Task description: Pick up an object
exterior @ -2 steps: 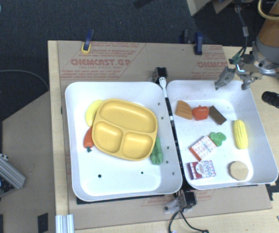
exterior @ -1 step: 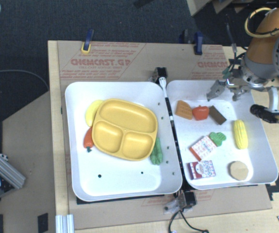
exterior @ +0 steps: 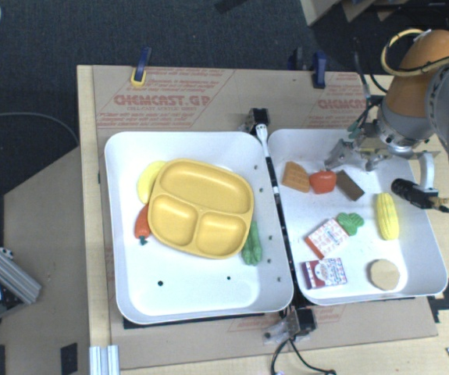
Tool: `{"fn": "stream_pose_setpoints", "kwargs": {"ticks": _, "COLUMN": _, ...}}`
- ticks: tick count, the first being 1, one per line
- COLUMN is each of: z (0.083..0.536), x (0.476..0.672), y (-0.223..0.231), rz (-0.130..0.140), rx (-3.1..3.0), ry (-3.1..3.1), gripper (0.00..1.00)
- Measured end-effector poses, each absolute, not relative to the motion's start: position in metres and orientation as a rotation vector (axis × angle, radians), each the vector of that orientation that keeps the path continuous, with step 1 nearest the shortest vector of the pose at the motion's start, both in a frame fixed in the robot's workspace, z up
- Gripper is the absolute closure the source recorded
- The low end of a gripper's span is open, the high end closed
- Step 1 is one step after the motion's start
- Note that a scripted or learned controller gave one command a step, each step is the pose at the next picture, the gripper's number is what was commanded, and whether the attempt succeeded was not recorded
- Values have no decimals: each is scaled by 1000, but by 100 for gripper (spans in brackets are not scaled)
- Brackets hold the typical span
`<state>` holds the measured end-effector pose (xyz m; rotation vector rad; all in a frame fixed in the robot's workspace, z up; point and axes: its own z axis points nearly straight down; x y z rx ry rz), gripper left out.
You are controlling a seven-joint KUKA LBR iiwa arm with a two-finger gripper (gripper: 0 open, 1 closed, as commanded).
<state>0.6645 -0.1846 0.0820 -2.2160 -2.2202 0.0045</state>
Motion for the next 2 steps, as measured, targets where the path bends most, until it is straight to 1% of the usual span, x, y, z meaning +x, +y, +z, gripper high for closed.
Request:
{"fn": "stream_pose_setpoints", "kwargs": {"ticks": 1, "z": 97, "x": 667, "y": -185, "rz": -1, "rx": -2220, "ry": -2227, "gripper": 100}}
{"fn": "stream_pose_setpoints", "kwargs": {"ticks": 2, "z": 155, "x": 665, "y": -176, "rz": -7, "rx": -2224, "ry": -2229, "gripper": 100}}
